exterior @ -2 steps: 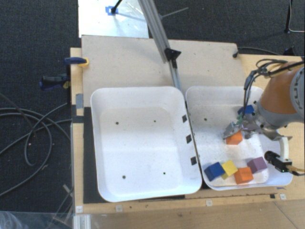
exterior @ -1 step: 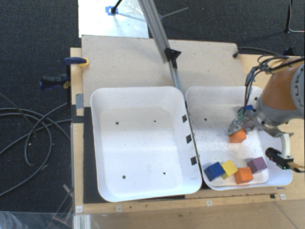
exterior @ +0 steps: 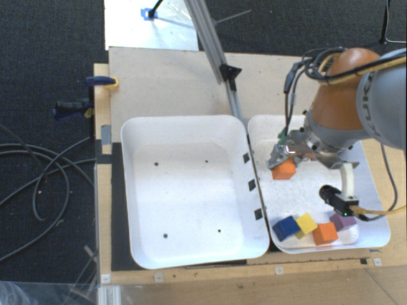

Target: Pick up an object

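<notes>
Worktop (exterior: 165, 81): it carried two white bins side by side.
Left bin (exterior: 184, 189): it had nothing inside.
Right bin (exterior: 375, 227): it held a blue, a yellow, an orange and a purple block in the near corner.
Arm (exterior: 343, 100): it reached over the right bin.
Claw (exterior: 284, 157): it was closed on the orange block.
Orange block (exterior: 283, 169): it sat between the claw's tips, seemingly a little above the bin floor.
Progress: the grasp seemed done; a clear lift was left.

Four blocks (exterior: 306, 227) lie in the right bin (exterior: 375, 234).
</notes>
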